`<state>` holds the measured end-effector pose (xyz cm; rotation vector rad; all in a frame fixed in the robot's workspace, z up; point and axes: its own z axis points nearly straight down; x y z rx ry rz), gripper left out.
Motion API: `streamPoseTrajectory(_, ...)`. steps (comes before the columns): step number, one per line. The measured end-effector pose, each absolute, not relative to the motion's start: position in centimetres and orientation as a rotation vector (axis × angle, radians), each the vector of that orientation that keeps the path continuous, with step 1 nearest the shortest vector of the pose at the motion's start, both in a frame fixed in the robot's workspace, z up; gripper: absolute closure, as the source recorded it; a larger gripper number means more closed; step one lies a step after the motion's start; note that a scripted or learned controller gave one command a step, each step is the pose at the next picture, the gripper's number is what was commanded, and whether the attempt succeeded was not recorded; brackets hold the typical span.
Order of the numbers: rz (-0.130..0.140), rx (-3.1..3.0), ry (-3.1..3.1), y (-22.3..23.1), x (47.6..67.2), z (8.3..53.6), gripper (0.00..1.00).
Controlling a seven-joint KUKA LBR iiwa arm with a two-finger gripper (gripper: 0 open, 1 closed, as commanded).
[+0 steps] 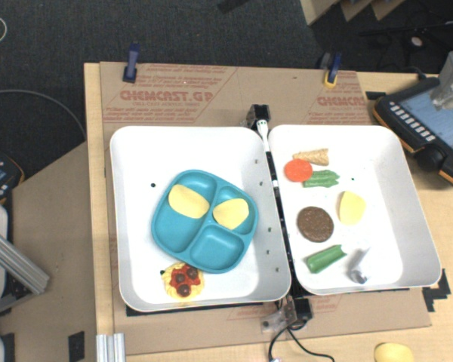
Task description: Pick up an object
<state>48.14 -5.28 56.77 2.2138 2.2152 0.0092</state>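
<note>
Cardboard sheeting point(211, 89), brown with red print, covers the bench under both bins, and we note a blue clamp point(130, 62) and a yellow-and-blue clamp point(332, 69) at its far edge.

We see the shallow white left bin point(132, 202) and the shallow white right bin point(392, 157) standing side by side, their inner walls touching.

In the left bin lies a blue plastic divided plate point(204, 247) with three compartments. We find one pale yellow oval piece point(189, 201) in its upper-left compartment and a second pale yellow oval piece point(231, 213) in its upper-right compartment. A small toy pizza slice with red rounds point(183, 280) lies just beside the plate's near edge.

The right bin holds the candidate pick objects:
- a brown round patty point(315, 223) near the bin's middle;
- a pale yellow oval slice point(351, 207) just beside the patty;
- a green elongated toy vegetable point(325, 259) near the front;
- a red-orange round toy point(297, 170) touching a green leafy piece point(322, 178);
- a tan wedge point(312, 156) at the rear;
- a small grey metallic object point(357, 267) beside the green vegetable.

We cannot tell the gripper's state.
</note>
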Motion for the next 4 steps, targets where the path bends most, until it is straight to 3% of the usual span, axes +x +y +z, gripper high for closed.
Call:
streamPoseTrajectory(1, -0.006, 2.233, 2.214, -16.8, 47.9, 47.4, 1.0)
streamPoseTrajectory(2, 0.008, 2.21, 2.221, -11.6, 51.9, 53.9, 1.0)
streamPoseTrajectory(3, 0.002, 2.211, 2.235, -1.9, 47.8, 53.6, 1.0)
streamPoseTrajectory(4, 0.002, 2.219, 2.221, -2.5, 48.0, 54.6, 1.0)
